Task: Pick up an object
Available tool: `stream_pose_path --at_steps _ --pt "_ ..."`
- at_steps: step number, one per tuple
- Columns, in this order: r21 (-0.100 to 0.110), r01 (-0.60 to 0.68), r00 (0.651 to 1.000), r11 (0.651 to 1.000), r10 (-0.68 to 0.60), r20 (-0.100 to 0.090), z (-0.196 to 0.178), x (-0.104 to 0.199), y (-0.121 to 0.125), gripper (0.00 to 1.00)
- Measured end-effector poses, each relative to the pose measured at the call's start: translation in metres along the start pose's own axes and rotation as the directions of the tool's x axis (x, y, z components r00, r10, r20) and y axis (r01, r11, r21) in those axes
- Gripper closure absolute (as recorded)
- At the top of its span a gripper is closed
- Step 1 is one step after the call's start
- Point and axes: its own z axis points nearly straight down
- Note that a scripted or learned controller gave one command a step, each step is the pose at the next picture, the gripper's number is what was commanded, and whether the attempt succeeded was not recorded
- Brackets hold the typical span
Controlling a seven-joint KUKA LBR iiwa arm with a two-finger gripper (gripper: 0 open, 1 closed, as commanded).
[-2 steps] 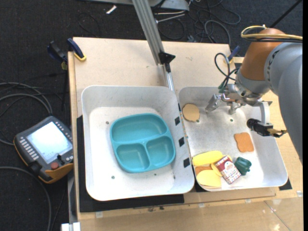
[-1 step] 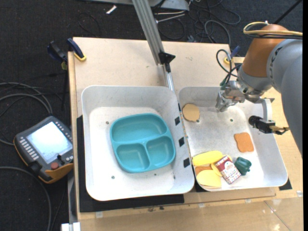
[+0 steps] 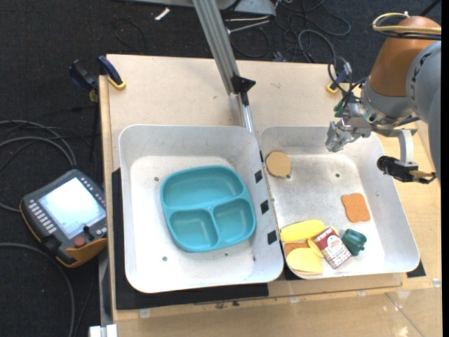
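My gripper (image 3: pixel 337 140) hangs over the far edge of the right bin (image 3: pixel 387 188), above bare floor, with nothing seen between its fingers. In that bin a round tan cookie (image 3: pixel 278 164) lies at the far left. An orange toast-like piece (image 3: pixel 356 207) rests toward the right. Along the near edge sit yellow pieces (image 3: pixel 303 244), a small red and white box (image 3: pixel 330 248) and a dark green object (image 3: pixel 354 241). All of them lie apart from the gripper.
The left bin (image 3: pixel 140 195) holds a teal divided tray (image 3: pixel 208 207). A metal pole (image 3: pixel 221 44) slants over the bench to the gap between the bins. A teach pendant (image 3: pixel 64 217) lies on the floor at left.
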Motion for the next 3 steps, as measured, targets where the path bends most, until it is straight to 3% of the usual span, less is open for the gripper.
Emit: stream_pose_path --at_steps 2,3 --pt "-0.001 0.002 1.0 1.0 -0.002 0.0 -0.109 0.004 0.006 1.0" --pt "0.006 0.007 1.0 1.0 -0.007 -0.004 -0.115 0.056 -0.002 1.0"
